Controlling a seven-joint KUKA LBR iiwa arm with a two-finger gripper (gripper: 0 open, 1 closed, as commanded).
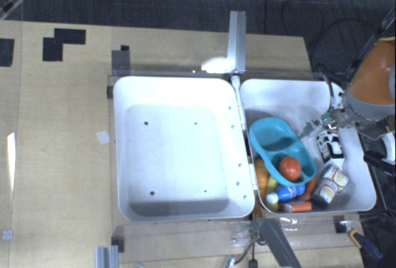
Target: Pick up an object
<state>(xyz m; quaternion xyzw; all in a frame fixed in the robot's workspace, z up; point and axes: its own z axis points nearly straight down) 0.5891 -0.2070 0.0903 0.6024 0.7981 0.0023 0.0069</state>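
The left bin [173, 149], well to the left of the gripper, holds nothing to pick. In the right bin [278, 99] the objects crowd the near corner: a blue bowl [279, 143] tipped up with a red-orange ball [291, 168] in it, a blue bottle [289, 191] and an orange marker [297, 205] below, and a small white bottle [333, 183] just below the gripper [326, 127].

Whether the jaws are open or closed cannot be told from here. The risk, as I judge it, is the clutter: fingers descending could strike the bowl's rim or nudge neighbours, and the round ball would likely roll away.

a ball [291, 168] lies in the bowl [272, 137], right bin [284, 96].
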